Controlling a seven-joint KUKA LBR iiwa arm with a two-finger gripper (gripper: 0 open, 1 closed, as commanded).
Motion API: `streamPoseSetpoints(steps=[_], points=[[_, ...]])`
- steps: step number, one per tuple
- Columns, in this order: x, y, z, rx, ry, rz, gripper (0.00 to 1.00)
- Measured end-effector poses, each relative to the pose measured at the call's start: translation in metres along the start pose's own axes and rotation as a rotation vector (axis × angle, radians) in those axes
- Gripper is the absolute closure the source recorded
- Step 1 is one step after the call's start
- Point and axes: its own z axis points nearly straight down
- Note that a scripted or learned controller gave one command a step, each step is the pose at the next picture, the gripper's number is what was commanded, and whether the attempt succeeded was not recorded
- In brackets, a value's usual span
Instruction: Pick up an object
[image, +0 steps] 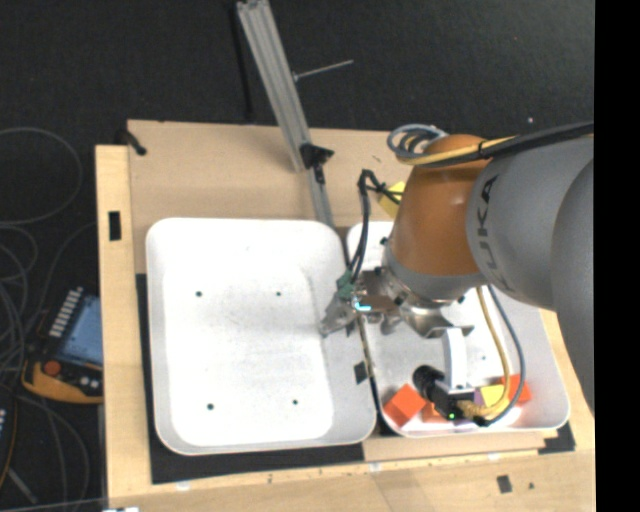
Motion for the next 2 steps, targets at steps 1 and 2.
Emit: streamPoseSetpoints(steps=[1, 2], points=[[0.046, 0.076, 0.004, -0.003, 0.000, -0.005, 0.00], [0.041, 0.023, 0.034, 0.006, -0.002, 0.004, 0.00]])
